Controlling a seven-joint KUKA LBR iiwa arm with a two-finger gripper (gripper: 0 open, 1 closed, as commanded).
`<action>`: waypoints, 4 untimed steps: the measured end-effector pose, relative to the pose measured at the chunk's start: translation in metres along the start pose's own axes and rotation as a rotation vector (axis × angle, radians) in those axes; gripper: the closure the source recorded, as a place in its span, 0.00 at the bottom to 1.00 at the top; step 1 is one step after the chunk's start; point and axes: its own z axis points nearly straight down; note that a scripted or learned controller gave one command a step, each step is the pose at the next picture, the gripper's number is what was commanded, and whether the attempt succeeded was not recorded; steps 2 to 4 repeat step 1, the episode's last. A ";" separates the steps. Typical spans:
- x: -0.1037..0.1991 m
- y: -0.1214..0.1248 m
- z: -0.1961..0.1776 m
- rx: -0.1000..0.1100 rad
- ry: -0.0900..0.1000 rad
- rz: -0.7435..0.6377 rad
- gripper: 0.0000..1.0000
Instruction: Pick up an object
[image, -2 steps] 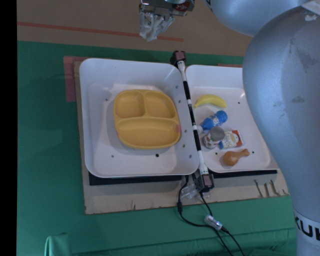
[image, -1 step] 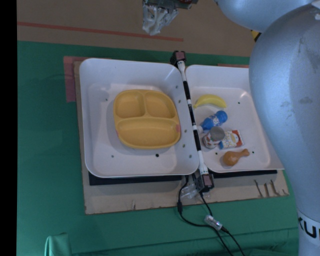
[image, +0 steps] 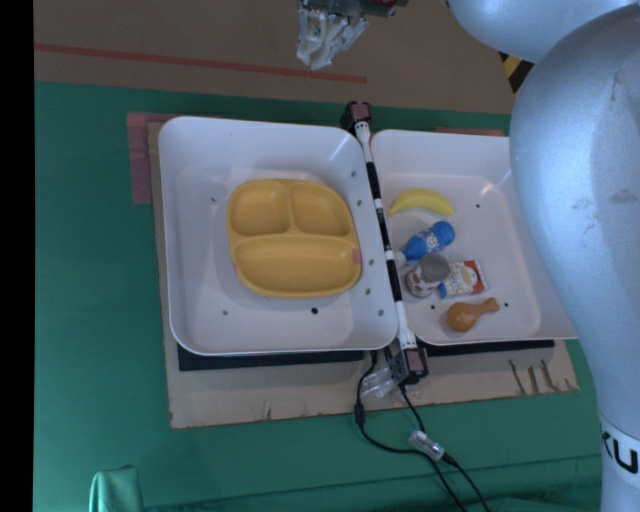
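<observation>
The jaws (image: 322, 45) hang high past the bins' far edge; I cannot tell how they stand. The right bin (image: 520, 300) holds a curved yellow banana (image: 421, 203), blue bottle (image: 428, 240) and brown drumstick (image: 470, 314). A smooth yellow tray (image: 292, 238) fills the left bin (image: 190, 250).

Left bin (image: 190, 250): yellow three-compartment plate (image: 292, 238) roughly centred, two small wells at 12 o'clock, one wide well at 6. Black-and-white divider bar (image: 383, 240) runs between the two bins, 12 to 6. Both bins sit on a cardboard sheet (image: 260, 400) over a green mat (image: 90, 330). Black cables (image: 400, 435) trail off the bar's 6 o'clock end. Red tape line (image: 180, 60) crosses the brown floor at 12.
</observation>
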 end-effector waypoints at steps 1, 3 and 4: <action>0.014 0.000 0.005 0.001 -0.001 0.000 1.00; 0.014 0.000 0.005 0.001 -0.001 0.000 1.00; 0.014 0.000 0.005 0.001 -0.001 0.000 1.00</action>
